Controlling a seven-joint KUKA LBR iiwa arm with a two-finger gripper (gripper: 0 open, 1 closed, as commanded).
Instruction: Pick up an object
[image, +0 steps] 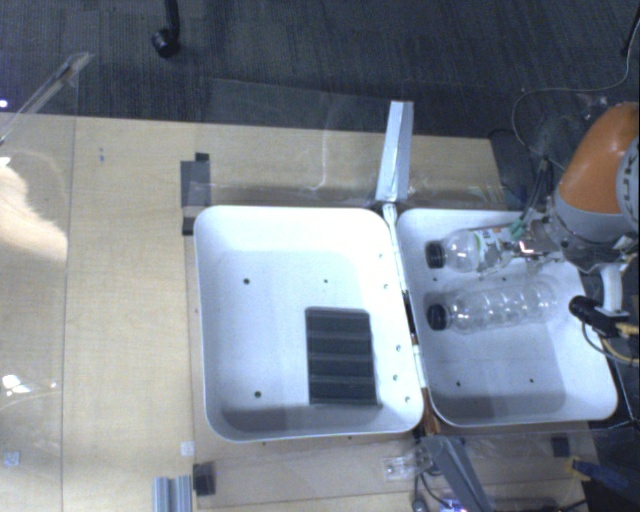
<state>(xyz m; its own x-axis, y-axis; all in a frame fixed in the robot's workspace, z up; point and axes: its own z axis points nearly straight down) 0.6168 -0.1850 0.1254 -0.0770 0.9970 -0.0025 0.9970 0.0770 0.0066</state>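
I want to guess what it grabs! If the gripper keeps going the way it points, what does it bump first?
Probably the upper clear plastic bottle in the right bin; the gripper seems right at it, though depth is unclear.

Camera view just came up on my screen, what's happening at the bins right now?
The grey KUKA arm reaches in from the right over the right bin, its wrist above the far end of the upper of two clear plastic bottles. The second bottle lies just below it; both have dark caps pointing toward the left bin. That bin has a black ribbed block in it. Both bottles lie in the bin, and I can't make out the pincer's state from here.
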